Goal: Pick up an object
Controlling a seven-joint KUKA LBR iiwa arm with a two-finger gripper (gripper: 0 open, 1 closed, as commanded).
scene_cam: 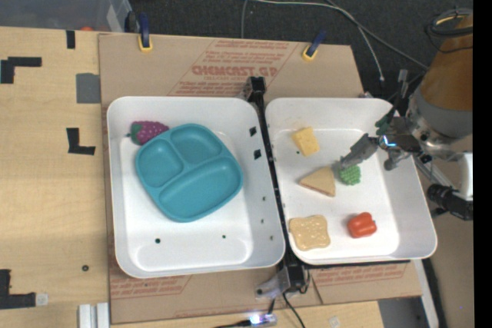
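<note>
Two shallow white bins on the bench, side by side, sharing a middle wall. The gripper point(347, 163) is down in the right bin point(400, 238), arm point(446, 88) coming in over that bin's right rim.

Right bin contents, placed from the jaws:
- green broccoli-like toy point(351, 175): at the fingertips, touching or just under them. Small, bumpy, bright green, partly covered by the dark finger.
- tan wedge point(320, 182), looks like a cheese or bread slice: just beside the tips on the side away from the arm, touching or nearly touching the green piece.
- yellow cheese block point(306, 141): near, beyond the tips toward the bin's far side, apart from the wedge.
- red pepper-like toy point(362, 225): near, toward the bin's front rim.
- toast slice point(309, 233): further off, in the front corner next to the middle wall.

Left bin point(184, 250), well apart from the jaws across the middle wall:
- teal divided plate point(189, 171), three compartments, all bare.
- purple grape bunch point(147, 131), touching the plate's far-left edge, partly tucked against it.

Jaw state: cannot tell. The fingers read as one dark slanted shape, and no gap or grip shows at this angle. The green piece sits at the tips but I can't confirm it is between them, so not calling it held. It still lies on the bin floor near the bin's centre.
</note>
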